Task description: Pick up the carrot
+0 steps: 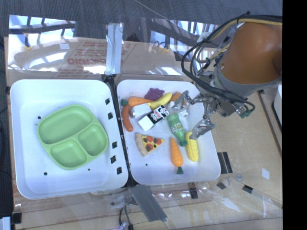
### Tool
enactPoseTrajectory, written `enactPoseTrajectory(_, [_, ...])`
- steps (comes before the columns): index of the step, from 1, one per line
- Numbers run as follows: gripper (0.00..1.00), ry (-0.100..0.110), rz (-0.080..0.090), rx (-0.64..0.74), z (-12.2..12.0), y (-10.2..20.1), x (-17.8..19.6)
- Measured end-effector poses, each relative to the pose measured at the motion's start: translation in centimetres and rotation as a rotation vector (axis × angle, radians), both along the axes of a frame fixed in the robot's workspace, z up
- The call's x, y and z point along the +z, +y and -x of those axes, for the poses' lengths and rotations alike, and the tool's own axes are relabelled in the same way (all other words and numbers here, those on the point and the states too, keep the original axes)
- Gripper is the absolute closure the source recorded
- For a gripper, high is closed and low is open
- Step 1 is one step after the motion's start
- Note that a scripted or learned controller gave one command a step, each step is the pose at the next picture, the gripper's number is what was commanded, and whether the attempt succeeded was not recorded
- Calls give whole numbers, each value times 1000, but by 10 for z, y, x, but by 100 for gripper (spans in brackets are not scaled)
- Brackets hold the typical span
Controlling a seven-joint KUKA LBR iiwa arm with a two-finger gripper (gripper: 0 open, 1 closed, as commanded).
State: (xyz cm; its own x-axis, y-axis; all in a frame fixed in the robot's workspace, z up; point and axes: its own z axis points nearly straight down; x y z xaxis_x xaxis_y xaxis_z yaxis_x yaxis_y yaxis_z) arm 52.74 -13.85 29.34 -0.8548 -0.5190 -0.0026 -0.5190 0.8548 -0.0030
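Carrot (pixel 176 155): orange, tapered, with a small green stub at its near end; it lies flat on the floor of the right bin (pixel 158 174), toward the front, below and to the left of the tool, apart from it.
Tool (pixel 195 115): above the right bin's right side, fingers spread apart with nothing between them.
Corn (pixel 192 147): yellow, just right of the carrot, directly under the lower finger.
Green bottle (pixel 175 126): just left of the tool.
Pizza slice (pixel 148 143): further left, beyond the carrot.
Green plate (pixel 72 136): in the left bin (pixel 24 109), well away from the tool.
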Motion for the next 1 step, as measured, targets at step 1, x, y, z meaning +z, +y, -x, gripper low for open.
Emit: enactPoseTrajectory(1, [0,-6,-5,-634,15,5,-197])
